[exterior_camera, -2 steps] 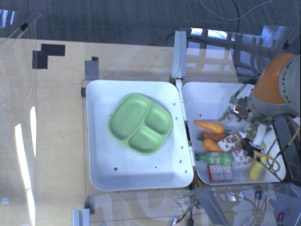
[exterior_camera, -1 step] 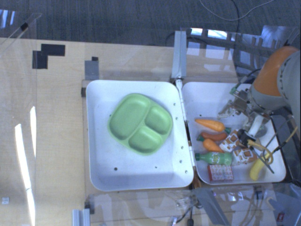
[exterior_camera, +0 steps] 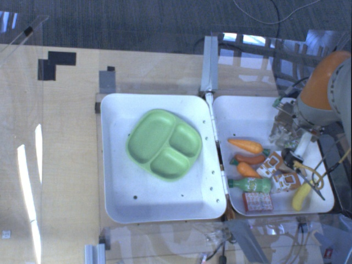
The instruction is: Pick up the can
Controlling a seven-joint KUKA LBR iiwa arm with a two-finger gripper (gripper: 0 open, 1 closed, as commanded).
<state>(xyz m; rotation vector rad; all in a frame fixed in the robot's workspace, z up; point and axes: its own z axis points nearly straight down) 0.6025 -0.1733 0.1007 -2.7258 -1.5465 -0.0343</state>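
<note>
Red can (exterior_camera: 257, 202) flat, right bin's (exterior_camera: 242, 106) front

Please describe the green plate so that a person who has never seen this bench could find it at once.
Two white bins sit side by side on the bench; look in the left bin. The green plate lies near its middle, a rounded plate divided into three compartments. The toy food, such as the carrot and the banana, all lies in the right bin, so the plate stands alone.
</note>
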